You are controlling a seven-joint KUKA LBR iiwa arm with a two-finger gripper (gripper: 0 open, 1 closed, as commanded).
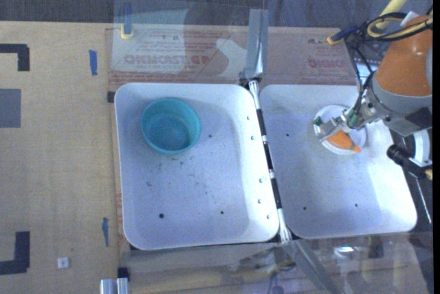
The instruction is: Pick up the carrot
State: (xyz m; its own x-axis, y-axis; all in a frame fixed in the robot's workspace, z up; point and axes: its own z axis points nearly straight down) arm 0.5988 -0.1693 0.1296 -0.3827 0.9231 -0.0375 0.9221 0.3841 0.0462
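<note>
The carrot [342,141] lies in the right bin [344,217], up toward that bin's far right corner, on or against a small white round thing [335,122] whose nature is hard to make out. The hand [337,126] is down at the carrot's far edge, touching it or just above it; whether it is spread or pressed together I cannot tell, since the metal parts blur into the white beneath them. The carrot appears to rest on the bin floor, so by my reading the lift is not yet done: the reach is made, while the grasp and the raise are left. Much of the arm [405,73] is cut off at the bench's right edge, and its wrist covers part of the bin there. A teal bowl [170,125] sits in the left bin [185,210], near its far left corner, well apart from the work
</note>
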